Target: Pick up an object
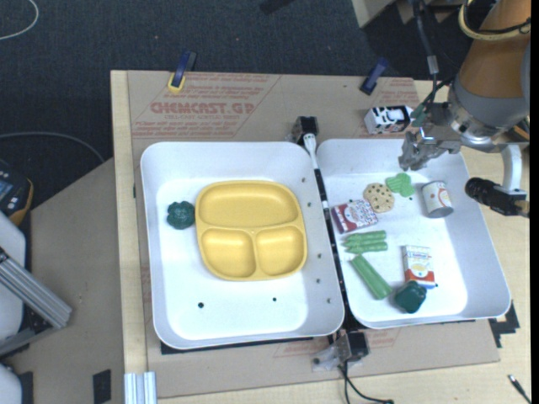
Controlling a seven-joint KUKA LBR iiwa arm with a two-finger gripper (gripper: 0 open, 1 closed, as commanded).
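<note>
Camera view has us looking down on both bins, and our gripper hangs low over the far end of the right bin, just above a small light-green piece. Whether anything sits between its tips we cannot tell from up here; the wrist blocks them. That green piece looks like our pick, since the arm is right over it. A cookie lies just beside it and a small white cup sits on the other side, so we judge a crowded descent. Loose goods lie scattered in this bin for grabbing. Over in the left bin, a yellow divided tray and a dark green lump rest well apart from the action.
</note>
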